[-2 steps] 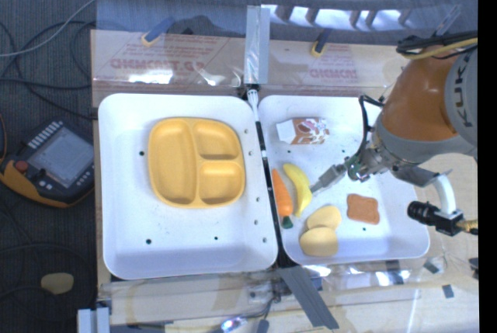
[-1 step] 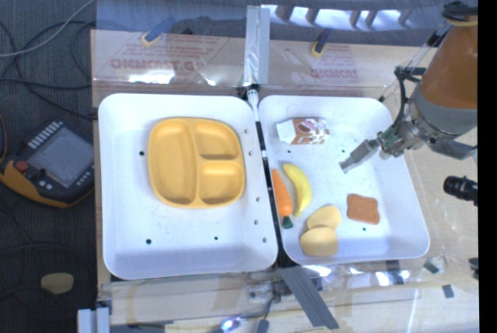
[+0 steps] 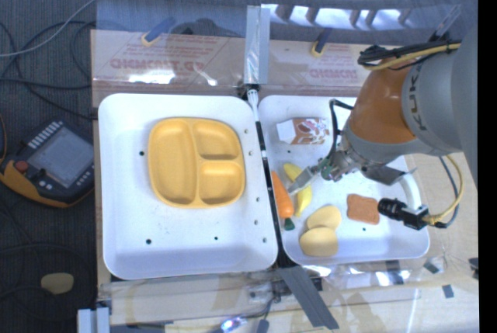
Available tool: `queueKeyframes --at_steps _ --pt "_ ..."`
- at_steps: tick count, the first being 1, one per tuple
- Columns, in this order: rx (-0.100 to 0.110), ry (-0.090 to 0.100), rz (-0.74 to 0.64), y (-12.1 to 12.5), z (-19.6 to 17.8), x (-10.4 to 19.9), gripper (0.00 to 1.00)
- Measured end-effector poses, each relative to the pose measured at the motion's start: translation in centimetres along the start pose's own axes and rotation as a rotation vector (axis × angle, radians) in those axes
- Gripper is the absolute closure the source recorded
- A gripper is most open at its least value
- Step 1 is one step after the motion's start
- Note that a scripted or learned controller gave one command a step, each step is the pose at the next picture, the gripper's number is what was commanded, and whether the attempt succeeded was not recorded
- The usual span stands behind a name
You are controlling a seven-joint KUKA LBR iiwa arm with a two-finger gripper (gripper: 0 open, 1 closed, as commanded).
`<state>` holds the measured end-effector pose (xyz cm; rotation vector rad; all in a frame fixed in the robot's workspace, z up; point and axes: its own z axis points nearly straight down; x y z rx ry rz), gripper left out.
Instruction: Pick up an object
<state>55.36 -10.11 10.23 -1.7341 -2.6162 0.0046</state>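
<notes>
1. Yellow plastic is what sits nearest the claw (image 3: 311,178): a banana (image 3: 299,185) lies in the right bin (image 3: 415,242), just beside the bin's left wall; the claw is down over its middle, touching or nearly so.
2. Whether the claw is wide or closed cannot be told; its tip is small and merges with the banana; nothing is plainly held between its tips.
3. Other things in the right bin: a carrot (image 3: 283,195) along the left wall, just beside the banana; a pale potato (image 3: 320,231) near the front; a toast slice (image 3: 363,209) to its right; a carton (image 3: 304,130) near the back.
4. The left bin (image 3: 124,246) holds a yellow tray (image 3: 196,161) with three compartments.
5. Judged as toy food, the banana is likely light, stiff and smooth; it may slip or roll out of a loose pinch.
6. The best hold is probably across its narrow middle, squarely on the two long sides; the curved ends would likely squirt free.
7. The carrot lies close enough to be nudged or pinched along with it.
</notes>
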Motion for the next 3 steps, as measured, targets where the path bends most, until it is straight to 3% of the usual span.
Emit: queueKeyframes --at_steps 1,2,3 --pt "-0.018 -0.012 -0.063 -1.9 1.3 0.0 0.0" --pt "-0.018 -0.008 -0.062 -1.8 0.6 0.0 1.0" --pt "0.001 -0.002 0.002 5.7 -7.9 6.4 1.0"
